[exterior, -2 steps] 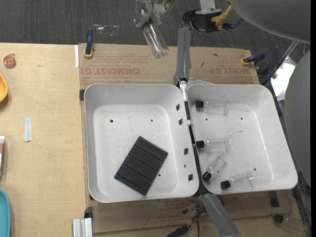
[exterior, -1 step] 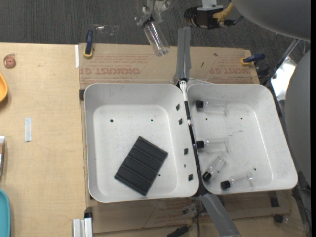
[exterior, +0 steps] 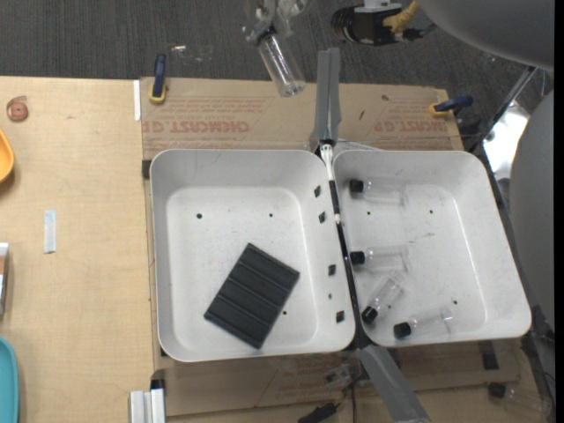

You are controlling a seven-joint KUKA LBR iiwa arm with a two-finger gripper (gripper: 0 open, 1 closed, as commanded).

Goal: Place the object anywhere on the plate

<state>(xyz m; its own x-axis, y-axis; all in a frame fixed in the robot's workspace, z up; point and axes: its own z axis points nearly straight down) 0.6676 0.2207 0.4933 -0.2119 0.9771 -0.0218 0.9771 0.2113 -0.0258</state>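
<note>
- Hand (exterior: 275, 26), top centre of frame, is clamped on a clear plastic vial (exterior: 281, 63) that hangs tilted above the cardboard behind the bins.
- Vial looks light, rigid and slick; grip mid-barrel.
- Count: four black-capped vials lie in the right bin (exterior: 476, 179); one black ribbed plate (exterior: 253, 294) lies in the left bin (exterior: 176, 179).

Two shallow white plastic bins (exterior: 176, 263) sat on brown cardboard printed with red lettering (exterior: 211, 117). A ribbed black rectangular plate (exterior: 253, 294) lay in the left bin. Clear vials with black caps (exterior: 381, 298) lay in the right.
</note>
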